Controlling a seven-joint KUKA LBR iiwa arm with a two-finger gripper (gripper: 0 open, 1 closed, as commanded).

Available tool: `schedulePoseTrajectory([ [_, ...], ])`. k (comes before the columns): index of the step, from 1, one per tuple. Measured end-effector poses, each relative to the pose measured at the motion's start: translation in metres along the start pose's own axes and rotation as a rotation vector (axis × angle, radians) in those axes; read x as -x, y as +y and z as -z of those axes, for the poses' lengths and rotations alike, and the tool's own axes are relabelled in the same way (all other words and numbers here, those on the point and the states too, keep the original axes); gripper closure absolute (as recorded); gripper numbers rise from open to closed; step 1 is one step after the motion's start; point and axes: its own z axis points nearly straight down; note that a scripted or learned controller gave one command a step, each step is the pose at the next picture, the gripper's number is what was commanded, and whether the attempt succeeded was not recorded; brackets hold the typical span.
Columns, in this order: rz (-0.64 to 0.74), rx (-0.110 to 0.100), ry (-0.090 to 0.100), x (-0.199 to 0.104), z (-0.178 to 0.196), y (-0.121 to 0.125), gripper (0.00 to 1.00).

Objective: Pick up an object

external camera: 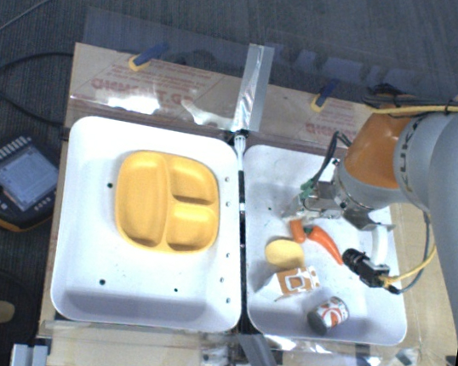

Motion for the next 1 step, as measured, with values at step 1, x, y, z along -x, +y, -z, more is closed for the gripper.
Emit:
schedulePoseTrajectory([
  [1,-0.056,-0.015,0.001,-0.0729,0.0833,0.0581,1.0],
])
